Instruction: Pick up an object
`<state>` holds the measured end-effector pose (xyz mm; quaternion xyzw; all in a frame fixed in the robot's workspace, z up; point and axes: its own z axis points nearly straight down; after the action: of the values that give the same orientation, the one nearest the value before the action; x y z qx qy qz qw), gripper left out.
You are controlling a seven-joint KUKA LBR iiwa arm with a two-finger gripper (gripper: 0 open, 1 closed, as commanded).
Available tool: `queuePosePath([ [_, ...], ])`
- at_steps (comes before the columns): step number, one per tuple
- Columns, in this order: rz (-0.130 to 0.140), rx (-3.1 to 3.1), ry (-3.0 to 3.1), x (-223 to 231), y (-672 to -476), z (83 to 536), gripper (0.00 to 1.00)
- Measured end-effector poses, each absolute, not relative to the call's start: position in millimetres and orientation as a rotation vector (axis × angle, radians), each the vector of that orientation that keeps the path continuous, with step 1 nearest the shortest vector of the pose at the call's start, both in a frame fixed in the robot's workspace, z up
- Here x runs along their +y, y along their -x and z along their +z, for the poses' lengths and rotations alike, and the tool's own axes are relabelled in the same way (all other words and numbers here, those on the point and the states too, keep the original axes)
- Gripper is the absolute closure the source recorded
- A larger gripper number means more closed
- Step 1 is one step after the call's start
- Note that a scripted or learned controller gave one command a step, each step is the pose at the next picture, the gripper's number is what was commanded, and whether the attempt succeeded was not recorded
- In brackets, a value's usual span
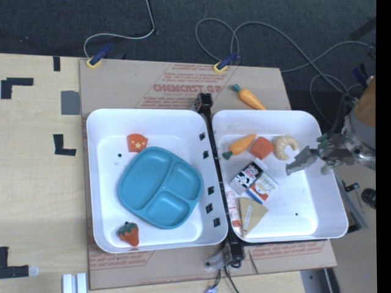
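Camera view, read from left to right, showed the left bin [98, 163] holding a blue tray [160, 187], with a small red piece [137, 143] just beyond its far corner and a strawberry [128, 234] near its front corner. Across the black divider, the right bin [305, 119] held the likelier targets: a carrot [240, 144] touching a red block [261, 147], a pale croissant [285, 145] just beside that block, a milk carton [253, 180] nearer the middle, and a tan wedge [250, 215] toward the front. A second carrot [248, 97] lay outside both bins on the table [36, 163]. At the right rim, the gripper [303, 160] hung over the bin, near the croissant but apart from it; whether it was open or closed could not be told, and nothing showed between it and any object. The main risk, as I judged it, was crowding: carrot, block and croissant sat so close that a descent on one could nudge or half-catch its neighbour and come up with nothing. The croissant's rounded shape could also slip out of a squeeze. The carton lay flat and tilted, so a closing grip might skid over its face. Working this close to the rim, the gripper could strike the bin wall if it came down off target.
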<state>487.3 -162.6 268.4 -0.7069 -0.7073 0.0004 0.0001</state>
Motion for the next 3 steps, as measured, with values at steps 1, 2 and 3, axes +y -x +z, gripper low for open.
queuePosePath([
  [1,0.003,-2.221,2.218,-136.7,-513.7,175.1,0.00],
  [2,0.001,-2.222,2.219,-139.6,-566.2,96.9,0.00],
  [3,0.025,-2.216,2.202,-130.1,-659.7,84.2,0.00],
])
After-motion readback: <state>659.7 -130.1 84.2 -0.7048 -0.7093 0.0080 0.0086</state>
